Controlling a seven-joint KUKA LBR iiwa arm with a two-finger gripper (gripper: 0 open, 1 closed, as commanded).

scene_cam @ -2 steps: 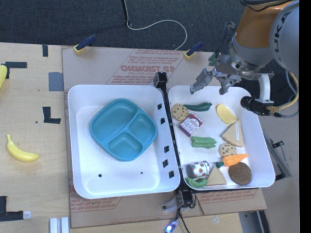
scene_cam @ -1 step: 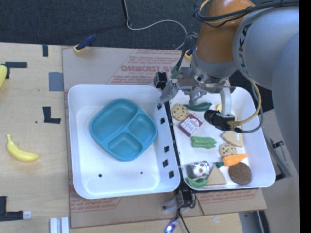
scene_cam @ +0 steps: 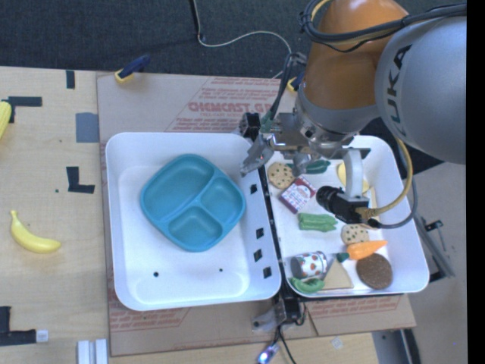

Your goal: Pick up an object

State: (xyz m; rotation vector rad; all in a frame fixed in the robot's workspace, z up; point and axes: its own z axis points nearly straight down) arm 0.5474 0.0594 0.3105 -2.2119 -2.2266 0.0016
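Gripper [scene_cam: 292,152]: upper centre of frame, over right bin [scene_cam: 405,203]. Jaws' state: cannot tell (wrist hides them). Cookie [scene_cam: 280,175] just below; red packet [scene_cam: 297,196] lower right.

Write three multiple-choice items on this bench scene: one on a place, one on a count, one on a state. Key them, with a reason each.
1. Where does the blue divided plastic plate lie?
A. the left white bin
B. the right white bin
C. the wooden bench top

2. How many compartments does the blue plate have?
A. two
B. three
C. five

3. How does the yellow toy banana lie?
A. in the left bin
B. between the fingers
C. loose on the bench top, left of both bins

Key: 1 A, it rests flat inside the left bin. 2 B, ridges part it into three. 3 C, it lies alone, far from the gripper over the right bin.
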